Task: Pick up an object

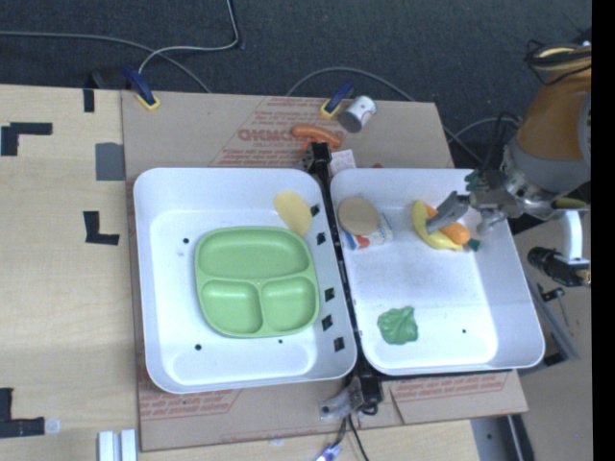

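Dark carpet lies beyond the wooden tabletop (58,257) and its two white bins. Your claw (459,217) is low in the right bin (500,344), beside the banana (430,227) and an orange piece (457,233); whether it grips anything, you cannot tell. Crowded against the far wall, the banana could slide off or the orange piece get caught instead.

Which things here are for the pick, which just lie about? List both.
For the pick: gripper, over the banana and orange piece.

Lying about: green lump, tan round piece, yellow piece, green divided plate.
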Motion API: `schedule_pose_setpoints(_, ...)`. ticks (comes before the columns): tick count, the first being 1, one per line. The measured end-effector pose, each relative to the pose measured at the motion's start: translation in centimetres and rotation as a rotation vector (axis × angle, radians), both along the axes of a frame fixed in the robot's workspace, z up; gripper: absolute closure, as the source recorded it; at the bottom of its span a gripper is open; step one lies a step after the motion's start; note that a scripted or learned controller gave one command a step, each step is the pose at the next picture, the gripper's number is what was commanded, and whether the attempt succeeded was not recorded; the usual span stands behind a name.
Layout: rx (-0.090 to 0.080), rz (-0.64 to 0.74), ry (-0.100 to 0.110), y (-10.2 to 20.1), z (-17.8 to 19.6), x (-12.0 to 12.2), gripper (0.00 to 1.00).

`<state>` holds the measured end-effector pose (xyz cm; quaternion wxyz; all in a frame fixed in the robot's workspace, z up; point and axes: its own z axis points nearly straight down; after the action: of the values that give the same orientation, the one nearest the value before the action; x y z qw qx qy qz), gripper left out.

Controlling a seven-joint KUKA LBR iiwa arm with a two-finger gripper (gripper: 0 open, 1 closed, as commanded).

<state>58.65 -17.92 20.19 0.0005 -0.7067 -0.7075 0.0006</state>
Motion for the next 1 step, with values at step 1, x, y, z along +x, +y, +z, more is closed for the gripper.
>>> schedule_pose_setpoints(1,0.001,0.000,0.002,1.17,-8.15,4.53,0.00)
